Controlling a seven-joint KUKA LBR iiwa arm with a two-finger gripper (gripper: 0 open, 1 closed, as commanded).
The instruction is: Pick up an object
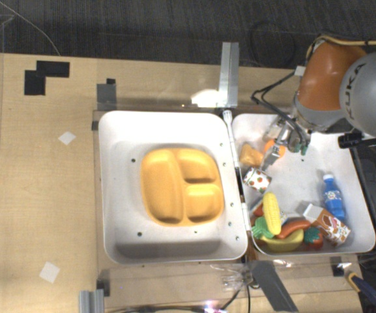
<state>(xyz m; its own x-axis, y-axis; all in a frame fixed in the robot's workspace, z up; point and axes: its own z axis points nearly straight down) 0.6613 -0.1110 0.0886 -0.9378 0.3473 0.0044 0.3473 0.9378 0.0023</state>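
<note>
From the camera above the bench, the grey arm with its orange band reaches in from three o'clock, and its gripper (280, 143) hangs low over the right white bin (363, 194), toward twelve o'clock in it. Nobody can tell if it is open or closed, and nothing looks caught in it. Just beside it, at eight o'clock, lies a small orange block (250, 154). A blue plastic bottle (333, 197) and a yellow toy corn cob (272, 214) rest lower down. The left white bin (116, 175) holds a yellow divided tray (181, 185). The pick looks not yet done.

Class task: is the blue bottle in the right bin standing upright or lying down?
Lying down: the blue bottle shows its full length on the right bin's floor.
</note>
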